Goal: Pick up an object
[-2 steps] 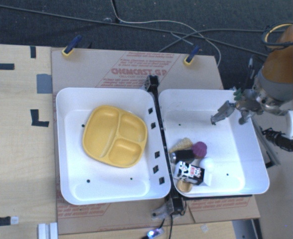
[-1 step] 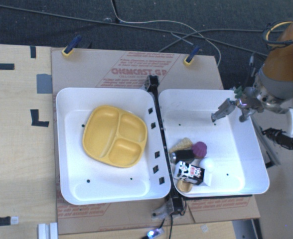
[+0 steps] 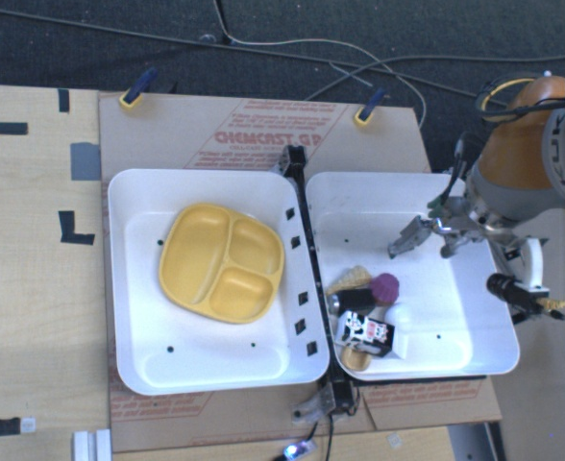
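The claw [image 3: 425, 241] hangs over the right bin [image 3: 455, 353] with its two fingers spread apart and nothing between them; one finger [image 3: 405, 241] points toward the bin's middle, the other [image 3: 453, 247] sits closer to the arm's wrist. It stands over bare white floor, up and to the right of the small heap of objects and apart from it.

Judging from this, the task is at the approach step: nothing is gripped yet, and the claw has not reached any object. The next move would call for shifting toward the heap, lowering the spread fingers around one piece, and closing on it. The crowding may make a clean grip hard, since the pieces touch each other.

The heap lies against the right bin's left wall. A purple ball [image 3: 385, 286] sits on its upper right edge, nearest the claw and the most exposed candidate. Just left of the ball is a tan piece [image 3: 350, 279], below it a dark object [image 3: 355, 300], then a black-and-white patterned packet [image 3: 365, 333], and a brownish bit [image 3: 356, 357] at the bottom.

Left of that heap, across the divider, the left bin [image 3: 138, 353] holds a yellow sectioned tray [image 3: 222, 261], lying flat. Both bins rest on a cardboard sheet [image 3: 263, 128] on the tabletop [image 3: 23, 257].
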Controlling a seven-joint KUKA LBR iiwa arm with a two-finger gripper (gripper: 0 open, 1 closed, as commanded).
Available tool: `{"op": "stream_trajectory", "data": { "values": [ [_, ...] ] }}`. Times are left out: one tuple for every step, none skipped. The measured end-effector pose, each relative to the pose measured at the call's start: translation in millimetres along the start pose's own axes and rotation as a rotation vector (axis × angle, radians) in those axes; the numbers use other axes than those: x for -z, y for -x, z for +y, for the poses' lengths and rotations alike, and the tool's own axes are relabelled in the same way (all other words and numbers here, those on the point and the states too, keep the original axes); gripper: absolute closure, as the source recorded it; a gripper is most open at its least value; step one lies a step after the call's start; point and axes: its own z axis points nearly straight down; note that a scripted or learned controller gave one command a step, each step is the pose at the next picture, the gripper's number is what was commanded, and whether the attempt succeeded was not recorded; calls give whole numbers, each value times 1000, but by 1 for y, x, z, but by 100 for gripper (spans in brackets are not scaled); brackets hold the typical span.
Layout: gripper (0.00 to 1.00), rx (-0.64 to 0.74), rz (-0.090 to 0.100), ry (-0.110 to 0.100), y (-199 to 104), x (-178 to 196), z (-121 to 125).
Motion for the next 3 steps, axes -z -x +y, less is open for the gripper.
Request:
{"op": "stream_trajectory", "data": {
  "values": [
    [0,-1,-1,1,7,-48,1],
    [0,0,-3,6,7,-93,1],
    [100,0,-5,10,7,-80,2]
  ]
}}
